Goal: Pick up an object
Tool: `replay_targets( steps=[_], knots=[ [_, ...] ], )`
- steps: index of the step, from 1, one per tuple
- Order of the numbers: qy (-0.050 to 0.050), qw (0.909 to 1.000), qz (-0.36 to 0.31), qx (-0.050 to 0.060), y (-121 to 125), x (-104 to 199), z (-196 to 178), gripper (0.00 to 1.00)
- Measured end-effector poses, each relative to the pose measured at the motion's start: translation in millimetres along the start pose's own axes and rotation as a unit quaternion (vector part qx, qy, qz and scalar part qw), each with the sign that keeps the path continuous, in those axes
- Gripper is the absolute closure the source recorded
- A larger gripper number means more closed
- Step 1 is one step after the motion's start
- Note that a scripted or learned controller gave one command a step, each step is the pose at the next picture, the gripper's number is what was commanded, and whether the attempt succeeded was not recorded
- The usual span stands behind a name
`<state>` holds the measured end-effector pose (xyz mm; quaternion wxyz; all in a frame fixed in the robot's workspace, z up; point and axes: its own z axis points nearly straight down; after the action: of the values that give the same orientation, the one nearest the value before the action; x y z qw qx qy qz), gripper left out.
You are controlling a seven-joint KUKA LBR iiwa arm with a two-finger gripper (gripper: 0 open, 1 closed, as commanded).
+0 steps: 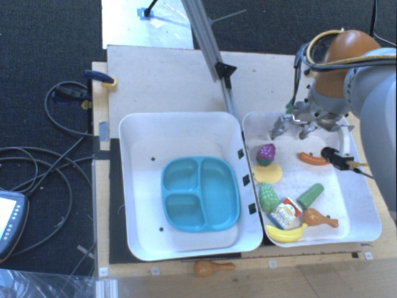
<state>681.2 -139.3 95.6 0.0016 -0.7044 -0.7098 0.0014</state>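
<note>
**Jaws poised over the right bin, nothing held**

The jaws (296, 124) are seen above the far part of the right bin (371, 227), at the end of the grey arm (372, 92) that reaches in from the right with its orange band (347, 54) just above the wrist. The fingers (277, 129) are spread apart and nothing is seen between them.

The toys are found scattered in the right bin. A purple grape bunch (266, 153) lies just below and left of the jaws, apart from them, and a yellow round piece (268, 174) is placed directly beneath it, touching. An orange sausage-like toy (312, 159) lies near the bin's right wall. Lower down, a green bumpy toy (268, 197), a small printed carton (286, 213), a green cucumber (309, 195), a banana (286, 233) and a brown drumstick (320, 218) are crowded together at the near end.

In the left bin (139, 135) a blue divided plate (200, 193) is laid flat. A second brown drumstick-shaped toy (213, 267) rests on the desk (161, 79) in front of the bins
</note>
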Motion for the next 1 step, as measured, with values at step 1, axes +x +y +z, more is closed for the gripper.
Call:
replay_targets(
  steps=[1],
  knots=[
    [-0.001, 1.0000, 0.000, -0.003, 1.0, 0.2, 3.9, 0.00]
  ],
)
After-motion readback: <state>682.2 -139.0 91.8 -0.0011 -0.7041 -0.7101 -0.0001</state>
